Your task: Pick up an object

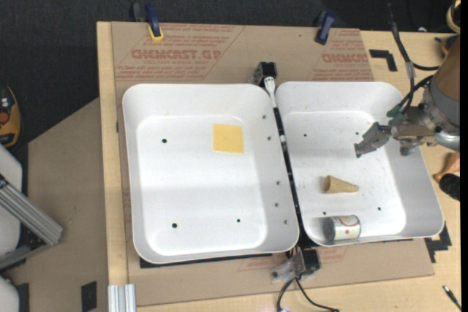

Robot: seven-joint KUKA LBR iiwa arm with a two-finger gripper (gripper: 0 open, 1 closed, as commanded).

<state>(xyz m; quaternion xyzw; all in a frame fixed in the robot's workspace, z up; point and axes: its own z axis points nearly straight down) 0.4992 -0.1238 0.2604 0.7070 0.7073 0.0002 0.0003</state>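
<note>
Camera view: our hand (368,143) hangs above the right bin (414,195), grip unreadable; below-left lies the cone (340,185), likely target.

Square slice (227,138) in left bin (146,179); cone (341,185) behind can (342,228) in right bin (417,193).

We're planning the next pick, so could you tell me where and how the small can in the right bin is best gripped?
Grip the can across the middle of its round body, coming straight down from above. It lies on its side against the near rim of the right bin, so close on its curved sides, not its ends.
</note>
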